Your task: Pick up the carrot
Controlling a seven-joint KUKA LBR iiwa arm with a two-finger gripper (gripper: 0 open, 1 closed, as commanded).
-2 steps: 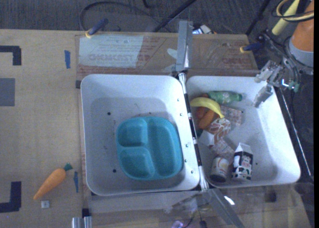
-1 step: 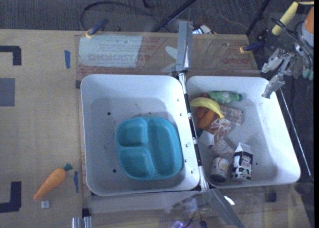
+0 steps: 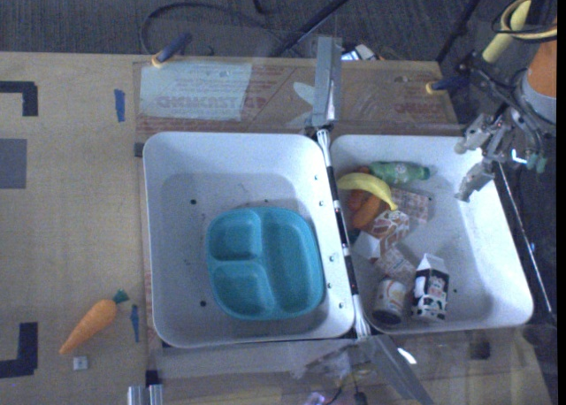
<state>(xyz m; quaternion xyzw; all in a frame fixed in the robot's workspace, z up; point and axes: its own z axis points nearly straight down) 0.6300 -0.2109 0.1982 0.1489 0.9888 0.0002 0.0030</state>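
Observation:
The carrot [image 3: 88, 324], orange with a green top, lies on the wooden bench outside the bins, near the front left corner, left of the left bin [image 3: 168, 173]. My gripper [image 3: 465, 167] hangs over the right bin's [image 3: 495, 253] far right edge, far from the carrot. Its two fingers are spread open with nothing between them.
A teal divided plate [image 3: 263, 262] sits in the left bin. The right bin holds a banana [image 3: 367, 187], a green bottle [image 3: 400, 170], an orange item [image 3: 363, 209], a milk carton [image 3: 431, 286], a can [image 3: 387, 300] and packets. Blue tape [image 3: 133, 322] marks the bench beside the carrot.

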